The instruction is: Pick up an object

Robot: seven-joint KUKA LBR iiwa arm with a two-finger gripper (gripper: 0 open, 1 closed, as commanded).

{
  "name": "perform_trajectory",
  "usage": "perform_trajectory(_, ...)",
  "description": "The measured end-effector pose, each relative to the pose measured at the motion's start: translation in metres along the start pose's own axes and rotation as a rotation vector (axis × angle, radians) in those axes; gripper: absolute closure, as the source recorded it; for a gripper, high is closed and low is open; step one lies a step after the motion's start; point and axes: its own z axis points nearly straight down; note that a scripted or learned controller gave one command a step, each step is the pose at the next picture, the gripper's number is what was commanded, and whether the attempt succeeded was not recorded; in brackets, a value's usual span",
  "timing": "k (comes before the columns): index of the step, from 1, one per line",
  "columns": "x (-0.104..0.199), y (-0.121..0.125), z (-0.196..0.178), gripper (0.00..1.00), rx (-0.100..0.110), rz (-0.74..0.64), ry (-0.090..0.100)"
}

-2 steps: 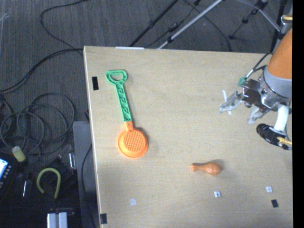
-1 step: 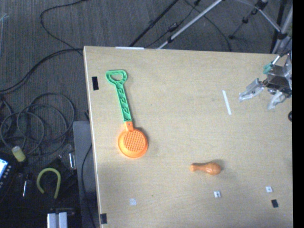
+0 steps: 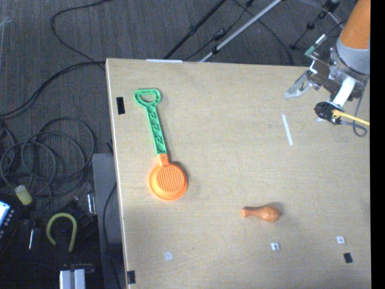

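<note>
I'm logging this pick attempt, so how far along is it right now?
Nothing looks done: the strainer with the green handle and the small orange gourd-shaped piece both lie flat on the bench surface. In hand: the gripper sits at the upper right, apart from both. Left: reach one, close on it and lift.

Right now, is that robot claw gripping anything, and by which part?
Nothing is held. The gripper hangs over bare board, apart from the green-handled orange strainer and the small orange gourd-shaped toy.
</note>
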Motion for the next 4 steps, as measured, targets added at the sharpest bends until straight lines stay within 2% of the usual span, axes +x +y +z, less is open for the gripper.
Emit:
perform_trajectory(1, -0.044, -0.024, 0.073, 0.0, 0.001, -0.093, 0.001)
perform_trajectory(2, -0.046, -0.025, -0.087, 0.0, -0.002, -0.284, 0.002)
perform_trajectory(3, -0.046, -0.025, -0.095, 1.0, -0.001, -0.284, -0.002)
perform_trajectory(4, -0.006, -0.057, -0.068, 1.0, 0.002, -0.028, 0.003)
